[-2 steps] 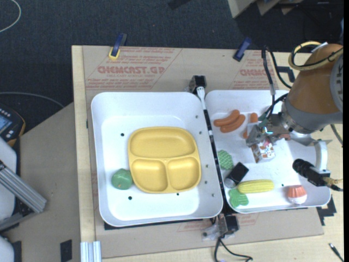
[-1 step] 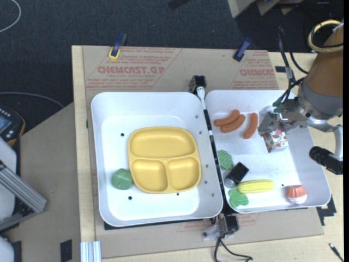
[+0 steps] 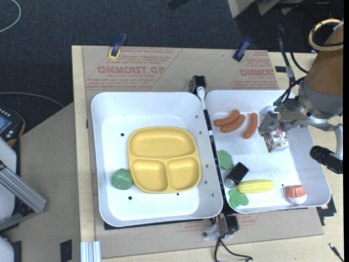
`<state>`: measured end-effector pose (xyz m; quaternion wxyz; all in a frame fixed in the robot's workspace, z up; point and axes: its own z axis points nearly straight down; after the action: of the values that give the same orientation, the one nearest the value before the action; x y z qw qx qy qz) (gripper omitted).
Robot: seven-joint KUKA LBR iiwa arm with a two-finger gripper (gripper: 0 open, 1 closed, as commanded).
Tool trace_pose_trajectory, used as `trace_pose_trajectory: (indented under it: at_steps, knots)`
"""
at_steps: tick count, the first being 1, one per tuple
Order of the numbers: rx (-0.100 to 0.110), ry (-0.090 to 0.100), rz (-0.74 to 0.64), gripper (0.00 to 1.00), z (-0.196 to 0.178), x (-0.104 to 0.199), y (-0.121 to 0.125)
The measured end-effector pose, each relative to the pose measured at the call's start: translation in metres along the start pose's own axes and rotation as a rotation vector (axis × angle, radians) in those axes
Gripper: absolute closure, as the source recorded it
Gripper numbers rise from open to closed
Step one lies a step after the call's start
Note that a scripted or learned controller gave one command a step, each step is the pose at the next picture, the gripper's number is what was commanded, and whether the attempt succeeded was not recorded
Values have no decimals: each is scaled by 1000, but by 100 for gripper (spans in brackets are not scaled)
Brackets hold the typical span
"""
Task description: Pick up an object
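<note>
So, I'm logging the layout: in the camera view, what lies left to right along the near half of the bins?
Green ball → yellow divided plate → black block → corn cob → red-and-white toy.

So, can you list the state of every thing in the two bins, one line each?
yellow divided plate: flat, left bin.
green ball: beside the plate's left edge.
sausages: lying, right bin.
corn cob: lying on its side.
black block: tilted.
small carton: under the tool, grip unclear.
</note>
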<state>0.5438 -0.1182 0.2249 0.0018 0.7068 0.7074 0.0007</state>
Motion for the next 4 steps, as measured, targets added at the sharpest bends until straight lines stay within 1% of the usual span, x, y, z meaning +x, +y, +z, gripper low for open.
trace_pose_trajectory:
  at_steps: [1,2,3,4]
  knots:
    - [-2,2,-6,100,-5,47,38]
    - [-2,1,-3,100,5,71,84]
    - [0,0,-2,100,10,90,93]
    - [-1,0,0,100,-8,84,95]
